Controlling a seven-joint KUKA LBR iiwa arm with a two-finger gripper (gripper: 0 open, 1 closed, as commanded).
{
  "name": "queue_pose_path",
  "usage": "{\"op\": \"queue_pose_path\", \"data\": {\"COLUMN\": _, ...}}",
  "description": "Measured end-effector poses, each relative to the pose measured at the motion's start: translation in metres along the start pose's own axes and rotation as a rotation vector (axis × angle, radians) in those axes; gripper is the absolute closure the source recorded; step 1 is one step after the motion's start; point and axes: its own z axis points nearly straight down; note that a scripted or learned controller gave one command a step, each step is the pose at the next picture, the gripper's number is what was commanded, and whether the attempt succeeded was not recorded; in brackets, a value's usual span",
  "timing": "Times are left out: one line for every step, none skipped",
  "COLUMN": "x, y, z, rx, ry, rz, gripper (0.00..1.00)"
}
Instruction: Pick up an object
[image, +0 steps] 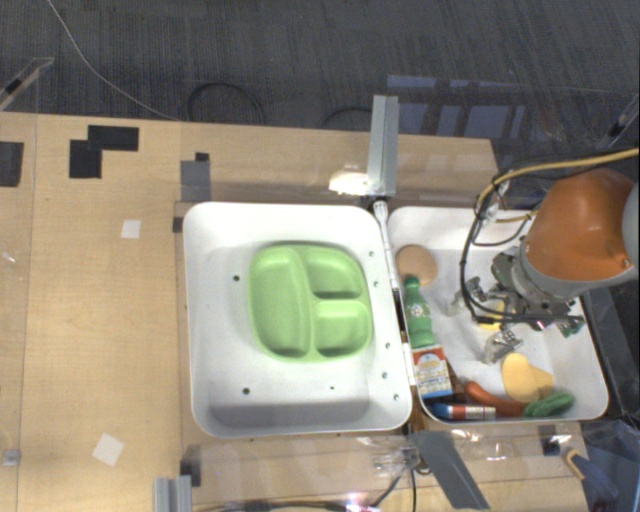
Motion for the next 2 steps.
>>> {"op": "queue_pose_path", "data": {"x": -0.005, "y": -0.001, "z": -0.015, "rx": 0.007, "ry": -0.013, "rz": -0.005, "gripper": 1.0}}
{"op": "queue_pose_path", "data": {"x": -0.043, "y": -0.055, "z": -0.118, "rx": 0.004, "ry": -0.003, "rz": -0.147, "gripper": 1.0}}
